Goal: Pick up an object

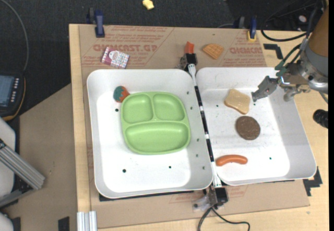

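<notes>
Gripper (272, 87) open, empty, hovering over right bin (292, 136) near its far right corner. Bread slice (237, 100) just beside fingertips, lying on bin floor; brown disc (247, 127) mid-bin; sausage (231, 160) by near edge. Nothing lifted yet: grasp and lift remain.

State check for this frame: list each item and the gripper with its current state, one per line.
Gripper: above right bin, holding nothing visible.
Bread: flat in right bin.
Patty: flat, right bin.
Sausage: lying by front wall.
Green tray: upright in left bin.
Waffle: outside bins.
</notes>
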Motion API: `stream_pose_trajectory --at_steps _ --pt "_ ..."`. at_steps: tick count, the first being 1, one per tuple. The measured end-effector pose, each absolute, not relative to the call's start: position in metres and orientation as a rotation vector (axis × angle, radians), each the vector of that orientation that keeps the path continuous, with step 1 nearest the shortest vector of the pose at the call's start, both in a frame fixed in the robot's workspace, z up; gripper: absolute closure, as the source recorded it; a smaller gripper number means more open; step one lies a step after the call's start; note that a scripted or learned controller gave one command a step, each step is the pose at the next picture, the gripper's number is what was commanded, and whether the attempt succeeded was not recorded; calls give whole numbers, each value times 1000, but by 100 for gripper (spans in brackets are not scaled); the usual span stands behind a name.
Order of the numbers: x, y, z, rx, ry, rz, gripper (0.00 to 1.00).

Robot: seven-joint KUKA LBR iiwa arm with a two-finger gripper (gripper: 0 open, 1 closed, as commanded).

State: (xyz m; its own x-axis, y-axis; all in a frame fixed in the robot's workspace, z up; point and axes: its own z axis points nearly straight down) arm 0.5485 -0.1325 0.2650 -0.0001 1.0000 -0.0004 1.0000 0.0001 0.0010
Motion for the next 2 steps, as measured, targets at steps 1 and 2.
stream_pose_trajectory --at_steps 1,2 --pt "567 -123 153 2225 2228 -6 0" --pt "542 -141 83 2219 2216 2 0"
